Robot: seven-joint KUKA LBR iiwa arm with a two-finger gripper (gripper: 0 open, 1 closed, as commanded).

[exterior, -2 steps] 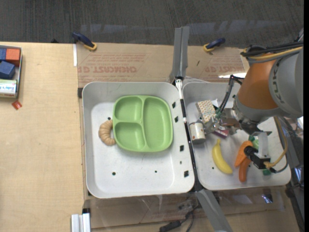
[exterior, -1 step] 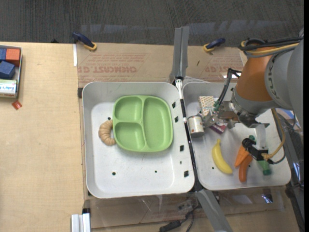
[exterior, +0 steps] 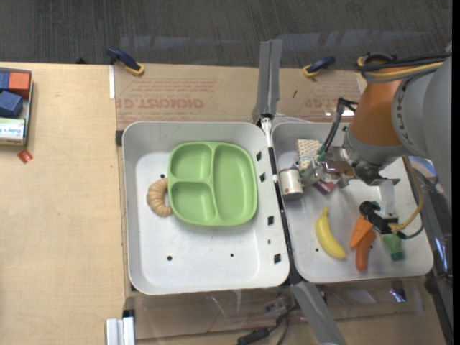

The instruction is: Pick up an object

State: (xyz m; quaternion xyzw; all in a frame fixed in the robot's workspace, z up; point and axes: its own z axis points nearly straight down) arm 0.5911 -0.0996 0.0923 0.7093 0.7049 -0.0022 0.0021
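While the arm (exterior: pixel 402 113) reaches in from the right over the right bin (exterior: pixel 305 264), its tool (exterior: pixel 320 169) sits low among a can (exterior: pixel 290 182), a patterned packet (exterior: pixel 308 149) and a dark red item (exterior: pixel 325 185); whether it is spread or pressed together cannot be told. Nearer lie a banana (exterior: pixel 329 237), a carrot (exterior: pixel 361 241) and a green piece (exterior: pixel 394 247). Over in the left bin (exterior: pixel 140 264), a green plate (exterior: pixel 213 183) touches a croissant (exterior: pixel 158 196), and blocks (exterior: pixel 14 92) sit far left on the worktop (exterior: pixel 57 250).
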